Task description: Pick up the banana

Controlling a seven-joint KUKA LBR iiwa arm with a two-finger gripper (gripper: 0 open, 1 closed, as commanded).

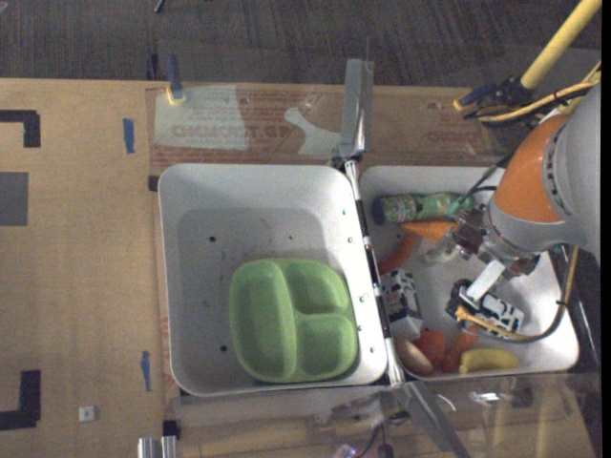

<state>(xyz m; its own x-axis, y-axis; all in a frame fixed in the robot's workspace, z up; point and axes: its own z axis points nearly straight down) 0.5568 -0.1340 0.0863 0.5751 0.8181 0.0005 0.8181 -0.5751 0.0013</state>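
The yellow banana (489,359) lies against the front wall of the right bin (563,346), next to a red piece and an orange piece. My gripper (458,241) hangs over the middle of that bin, above the right end of an orange carrot (412,239). It is well behind the banana and apart from it. Nothing shows between its fingers.
The right bin also holds a green bottle (417,205) at the back, a black-and-white box (402,297), a pale egg-shaped thing (412,354) and red pieces (447,347). A green divided plate (292,321) sits in the left bin (191,208).
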